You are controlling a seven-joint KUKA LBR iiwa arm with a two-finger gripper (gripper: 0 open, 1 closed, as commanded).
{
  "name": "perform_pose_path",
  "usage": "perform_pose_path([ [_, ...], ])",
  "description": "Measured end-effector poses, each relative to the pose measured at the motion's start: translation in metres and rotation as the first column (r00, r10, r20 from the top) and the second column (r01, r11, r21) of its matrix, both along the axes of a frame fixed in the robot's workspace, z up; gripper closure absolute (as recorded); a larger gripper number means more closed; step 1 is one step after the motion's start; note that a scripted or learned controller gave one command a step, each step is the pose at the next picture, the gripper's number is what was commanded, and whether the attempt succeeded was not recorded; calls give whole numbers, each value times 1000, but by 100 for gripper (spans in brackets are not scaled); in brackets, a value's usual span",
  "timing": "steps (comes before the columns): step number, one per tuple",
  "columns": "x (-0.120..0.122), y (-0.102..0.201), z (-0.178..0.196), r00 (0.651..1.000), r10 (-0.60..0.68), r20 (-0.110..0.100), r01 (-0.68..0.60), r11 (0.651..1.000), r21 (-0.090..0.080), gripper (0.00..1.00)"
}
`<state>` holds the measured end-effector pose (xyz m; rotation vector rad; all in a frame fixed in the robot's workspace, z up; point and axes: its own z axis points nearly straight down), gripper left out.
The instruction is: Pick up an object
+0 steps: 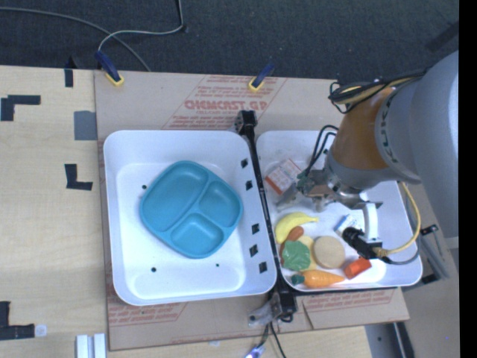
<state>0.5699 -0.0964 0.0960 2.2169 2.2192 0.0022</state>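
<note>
- Hovering over the right-hand white bin (395,278), at the right of the frame, I hang my two-finger gripper (317,187) above its upper middle; the wrist hides the tips, so I cannot tell how they are set.
- Nearest to me, just to the left and a little up-frame, lies a small red-and-white printed packet (282,174), flat on the bin floor and turned at a slant.
- Below me in the picture sits a yellow toy banana (296,223), its long axis running left to right with a gentle upward curve at the right end.
- Farther down-frame cluster a green leafy toy vegetable (296,255), a tan round biscuit-like disc (329,251), an orange toy carrot (322,278) lying left to right, and a small red piece (358,268) at the lower right.
- In the left bin (123,155), well apart from me, rests a blue sectioned plastic plate (191,209).
- My judgement: the packet or banana is the handiest pick, needing only a short shift and a descent.
</note>
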Motion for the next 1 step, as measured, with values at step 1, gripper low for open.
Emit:
perform_pose_path([
  [1, 23, 2, -10, 1000, 0, -4, 0, 1000, 3, 0],
])
